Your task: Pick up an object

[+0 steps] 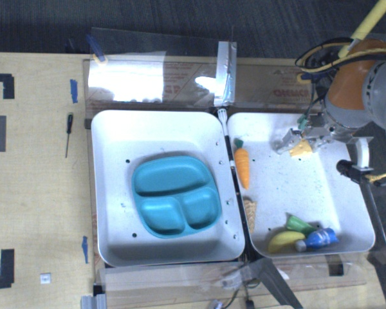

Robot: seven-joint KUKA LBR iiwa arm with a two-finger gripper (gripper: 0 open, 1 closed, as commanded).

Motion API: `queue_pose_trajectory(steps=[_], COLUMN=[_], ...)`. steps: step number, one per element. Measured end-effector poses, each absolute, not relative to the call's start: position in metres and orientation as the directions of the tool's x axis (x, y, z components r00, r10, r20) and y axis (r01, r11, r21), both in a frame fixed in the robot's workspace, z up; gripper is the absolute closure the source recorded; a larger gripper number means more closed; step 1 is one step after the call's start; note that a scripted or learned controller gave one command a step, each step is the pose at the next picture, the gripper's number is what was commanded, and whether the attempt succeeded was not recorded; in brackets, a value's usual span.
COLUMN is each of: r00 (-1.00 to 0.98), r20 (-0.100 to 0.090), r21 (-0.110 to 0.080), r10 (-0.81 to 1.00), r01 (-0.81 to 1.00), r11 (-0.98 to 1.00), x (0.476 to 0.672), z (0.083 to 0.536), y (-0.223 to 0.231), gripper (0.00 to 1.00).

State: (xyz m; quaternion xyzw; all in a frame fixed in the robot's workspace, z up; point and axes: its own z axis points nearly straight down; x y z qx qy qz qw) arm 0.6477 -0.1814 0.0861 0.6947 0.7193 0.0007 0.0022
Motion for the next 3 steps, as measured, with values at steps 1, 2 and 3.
queue_pose_trajectory(steps=[1, 2, 3], r00=[-0.038, -0.018, -0.368], r20=[-0.004, -0.001, 0.0], r21=[0.009, 0.011, 0.001], r10=[0.999, 1.0, 0.93], r01=[0.999, 1.0, 0.93], r11=[0.038, 0.018, 0.368], x=[0.65, 0.67, 0.608], z=[0.098, 0.21, 0.232], y=[-0.18, -0.123, -0.055], gripper=[1.0, 1.0, 1.0])
